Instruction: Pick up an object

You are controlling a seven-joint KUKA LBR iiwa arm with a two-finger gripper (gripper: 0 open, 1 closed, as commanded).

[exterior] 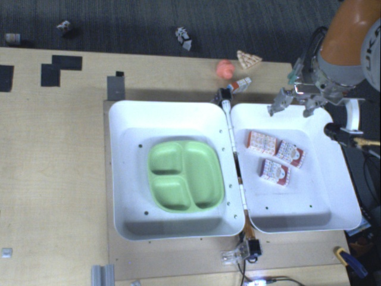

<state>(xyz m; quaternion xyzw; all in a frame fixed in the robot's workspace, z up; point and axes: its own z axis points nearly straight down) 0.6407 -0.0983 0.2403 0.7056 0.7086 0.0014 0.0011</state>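
Nearest the camera we are seeing a small clip with cabling (247, 252) at the front seam between the two bins, lying on the wooden bench (53, 177). Behind it, the right bin (333, 213) is holding three small red-and-white cartons: one carton (262, 142) at the upper left, a second carton (290, 154) just beside it to the right, and a third carton (275, 171) in front of those two. All three are lying flat, close together, with their long sides running at a slight slant across the bin.

We are finding the gripper (296, 103) hovering over the far rim of that same bin, its two fingers spread apart with nothing between them. The cartons are lying toward the camera from it and slightly to the left, so we are judging that the coming move needs a short reach forward and down. The upper-left carton looks closest to it.

We are noting a smooth white bin floor, with free room around the cluster but little between the cartons. The left bin (119, 159) is holding a green divided tray (184, 176), well apart from the gripper.
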